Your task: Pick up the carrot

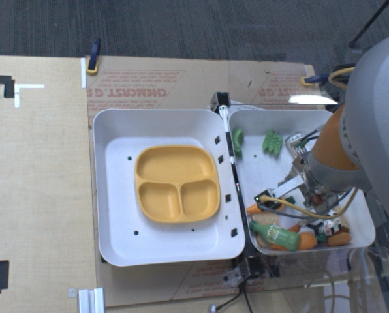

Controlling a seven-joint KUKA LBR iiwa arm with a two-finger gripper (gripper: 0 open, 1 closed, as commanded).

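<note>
Hand (311, 199) low in right bin (267, 171) near carrot (306, 241); cardboard print (137, 87) illegible.

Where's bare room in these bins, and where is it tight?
Left bin: bare floor along its left wall and front edge, around the yellow plate, whose compartments lie bare too. Right bin: a bare patch between the green pieces and the front pile. Crowded: that front edge, with the green bottle, orange pieces and the gripper above.
</note>
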